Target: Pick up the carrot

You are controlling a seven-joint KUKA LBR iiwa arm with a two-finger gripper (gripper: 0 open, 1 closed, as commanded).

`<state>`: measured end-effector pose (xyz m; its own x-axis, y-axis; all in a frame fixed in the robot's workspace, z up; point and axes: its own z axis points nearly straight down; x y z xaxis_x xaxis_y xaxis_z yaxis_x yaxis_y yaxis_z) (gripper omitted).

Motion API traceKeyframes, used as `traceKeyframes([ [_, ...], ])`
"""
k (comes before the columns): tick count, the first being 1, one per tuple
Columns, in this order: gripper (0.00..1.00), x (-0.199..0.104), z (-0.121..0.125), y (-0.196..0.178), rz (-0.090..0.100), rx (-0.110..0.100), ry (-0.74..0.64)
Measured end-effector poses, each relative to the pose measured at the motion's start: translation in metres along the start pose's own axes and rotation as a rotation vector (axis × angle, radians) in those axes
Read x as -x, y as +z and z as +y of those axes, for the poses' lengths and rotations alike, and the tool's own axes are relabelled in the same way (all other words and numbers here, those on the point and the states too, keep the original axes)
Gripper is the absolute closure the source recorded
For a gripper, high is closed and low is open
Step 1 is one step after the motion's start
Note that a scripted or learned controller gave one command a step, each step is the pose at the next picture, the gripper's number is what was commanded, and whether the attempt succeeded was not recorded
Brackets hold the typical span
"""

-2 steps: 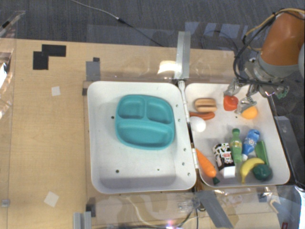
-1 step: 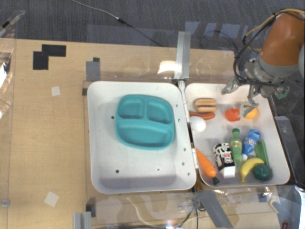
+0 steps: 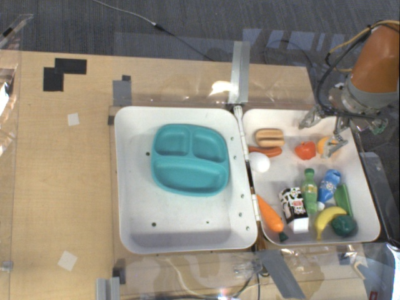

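A pale tan wooden bench (image 3: 62,186) fills most of the view. Beyond the bench's far edge lies dark grey ribbed carpet floor (image 3: 187,8), crossed by a thin pale cable (image 3: 100,4). On the bench's far left corner sits a black stepped marker patch (image 3: 62,72).

carrot (image 3: 270,213): orange, green tip
divided plate (image 3: 189,159): teal
bins (image 3: 181,236): white
banana (image 3: 327,218): yellow
carton (image 3: 290,202): black-and-white cow patches

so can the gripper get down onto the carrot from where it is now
Probably yes. The carrot lies uncovered at the right bin's near-left edge, top exposed. The gripper sits at the far side; the milk carton crowds it.
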<state>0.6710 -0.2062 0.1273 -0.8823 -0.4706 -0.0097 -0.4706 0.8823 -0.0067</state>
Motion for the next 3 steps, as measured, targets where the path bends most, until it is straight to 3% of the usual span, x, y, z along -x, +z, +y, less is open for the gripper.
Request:
traceKeyframes([
  [3, 0.0, 0.0012, 0.0008, -0.0008, -0.001, 0.0, -0.001],
])
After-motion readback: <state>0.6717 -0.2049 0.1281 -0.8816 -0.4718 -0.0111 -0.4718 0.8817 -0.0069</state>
